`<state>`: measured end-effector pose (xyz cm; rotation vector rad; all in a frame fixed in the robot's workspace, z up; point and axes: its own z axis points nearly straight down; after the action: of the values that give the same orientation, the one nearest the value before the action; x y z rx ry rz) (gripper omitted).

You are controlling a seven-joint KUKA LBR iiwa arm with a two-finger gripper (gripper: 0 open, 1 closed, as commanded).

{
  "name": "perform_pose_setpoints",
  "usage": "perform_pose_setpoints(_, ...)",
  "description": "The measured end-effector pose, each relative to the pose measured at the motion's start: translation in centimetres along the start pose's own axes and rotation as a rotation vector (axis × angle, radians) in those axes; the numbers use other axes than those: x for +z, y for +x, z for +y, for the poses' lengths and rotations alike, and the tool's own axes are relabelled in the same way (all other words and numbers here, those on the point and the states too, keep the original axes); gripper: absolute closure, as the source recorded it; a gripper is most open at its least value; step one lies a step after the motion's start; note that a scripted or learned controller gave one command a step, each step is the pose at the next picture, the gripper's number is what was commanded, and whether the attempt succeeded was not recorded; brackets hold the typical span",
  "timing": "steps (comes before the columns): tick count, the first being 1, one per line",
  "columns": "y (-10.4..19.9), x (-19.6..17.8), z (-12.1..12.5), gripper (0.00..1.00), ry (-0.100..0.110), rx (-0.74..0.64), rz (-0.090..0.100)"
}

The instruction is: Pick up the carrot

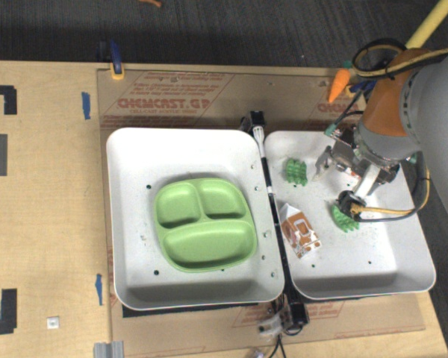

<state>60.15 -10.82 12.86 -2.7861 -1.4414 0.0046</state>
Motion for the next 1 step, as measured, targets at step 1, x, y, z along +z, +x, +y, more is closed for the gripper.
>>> perform_pose_setpoints(1,-1.96,-3.03,2.44,0.00,-0.005,0.332,0.001)
